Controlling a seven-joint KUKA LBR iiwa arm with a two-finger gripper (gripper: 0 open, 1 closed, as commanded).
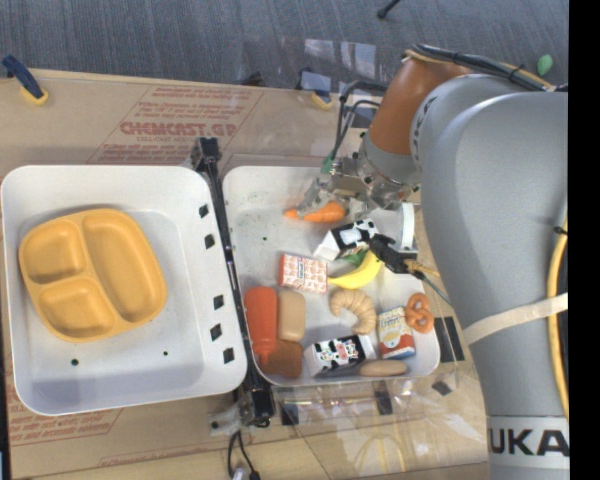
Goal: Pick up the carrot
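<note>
The carrot is small and orange. It lies flat near the far edge of the right bin, pointing left. My gripper hangs just above and slightly right of the carrot, very close to it. The grey arm with its orange band comes in from the right and hides the bin's far right corner. Whether the carrot is touched or gripped cannot be made out.
Close in front of the carrot are a black-and-white carton, a banana and a pink box. Nearer lie a red sausage, croissant and pretzel. The left bin holds a yellow divided plate.
</note>
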